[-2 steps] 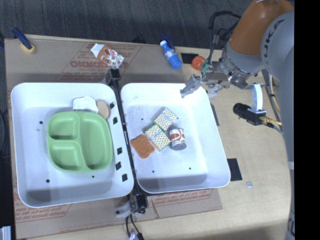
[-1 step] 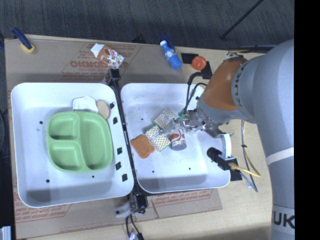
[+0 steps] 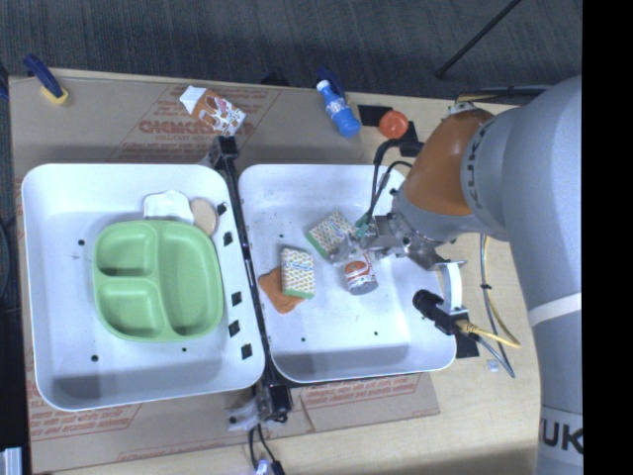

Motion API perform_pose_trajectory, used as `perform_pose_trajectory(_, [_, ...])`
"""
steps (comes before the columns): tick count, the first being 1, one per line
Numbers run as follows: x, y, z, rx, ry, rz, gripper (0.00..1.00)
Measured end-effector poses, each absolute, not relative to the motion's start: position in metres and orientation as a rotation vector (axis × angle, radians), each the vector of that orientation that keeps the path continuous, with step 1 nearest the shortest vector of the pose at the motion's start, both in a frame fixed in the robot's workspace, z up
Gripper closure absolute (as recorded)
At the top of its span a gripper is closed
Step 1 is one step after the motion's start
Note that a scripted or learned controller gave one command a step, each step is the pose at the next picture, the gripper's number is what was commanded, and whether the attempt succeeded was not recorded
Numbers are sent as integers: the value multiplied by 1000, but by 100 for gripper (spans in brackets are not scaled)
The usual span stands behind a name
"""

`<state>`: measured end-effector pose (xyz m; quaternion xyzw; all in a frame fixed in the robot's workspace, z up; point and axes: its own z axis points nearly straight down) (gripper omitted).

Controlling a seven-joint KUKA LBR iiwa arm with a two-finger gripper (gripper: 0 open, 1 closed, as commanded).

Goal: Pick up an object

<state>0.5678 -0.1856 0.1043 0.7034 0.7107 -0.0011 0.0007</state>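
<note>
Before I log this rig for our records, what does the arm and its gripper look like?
The arm is bulky, rounded and light grey, with an orange band above the wrist. Thin dark cables loop along the wrist toward the small metallic gripper. White letters "UK" show near its base.

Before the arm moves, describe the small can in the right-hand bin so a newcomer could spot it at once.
Start at the right bin, the one the grey arm reaches into. Near its middle, just below the claw, lies a small can on its side. Its round silvery end and red-and-white label set it apart from the flat green packet above it and the yellow-green sponge to its left.
</note>
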Motion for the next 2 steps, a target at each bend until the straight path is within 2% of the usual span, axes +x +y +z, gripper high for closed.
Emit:
perform_pose_trajectory(1, [507,-154,198,2217,2228,-1,100])
perform_pose_trajectory(2, [489,-92,226,2213,2234,-4,100])
